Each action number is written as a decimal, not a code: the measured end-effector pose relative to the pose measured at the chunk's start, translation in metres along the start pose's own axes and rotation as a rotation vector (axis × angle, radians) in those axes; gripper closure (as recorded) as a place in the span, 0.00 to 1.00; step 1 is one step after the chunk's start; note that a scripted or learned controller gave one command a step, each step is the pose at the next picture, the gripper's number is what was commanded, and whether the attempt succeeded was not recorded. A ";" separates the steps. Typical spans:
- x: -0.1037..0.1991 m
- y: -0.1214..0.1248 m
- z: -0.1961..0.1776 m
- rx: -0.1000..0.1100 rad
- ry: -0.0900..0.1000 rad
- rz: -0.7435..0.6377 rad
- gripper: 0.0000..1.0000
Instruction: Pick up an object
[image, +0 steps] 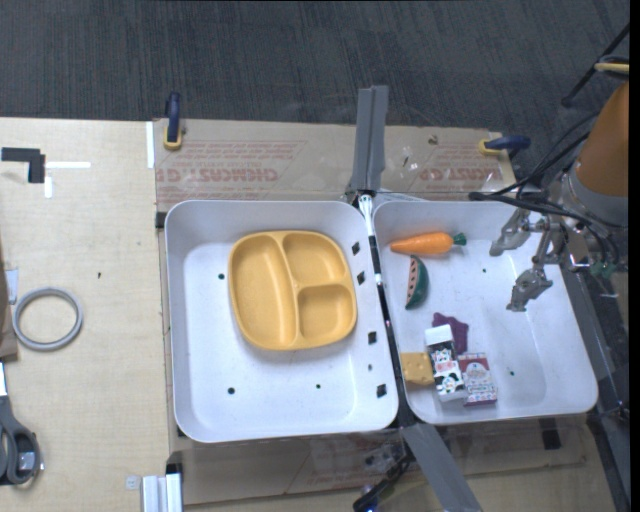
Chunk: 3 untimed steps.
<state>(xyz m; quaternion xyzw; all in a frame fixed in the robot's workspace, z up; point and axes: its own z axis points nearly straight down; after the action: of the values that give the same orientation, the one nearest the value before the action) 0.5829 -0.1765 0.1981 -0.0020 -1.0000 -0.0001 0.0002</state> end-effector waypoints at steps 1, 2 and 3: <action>0.041 0.030 0.069 0.000 0.001 0.158 0.00; -0.058 0.054 0.054 0.002 -0.002 0.402 0.00; 0.002 0.072 0.104 0.002 0.002 0.722 0.00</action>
<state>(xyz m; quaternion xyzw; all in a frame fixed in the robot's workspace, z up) 0.5807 -0.1047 0.0945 -0.3550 -0.9349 0.0010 0.0014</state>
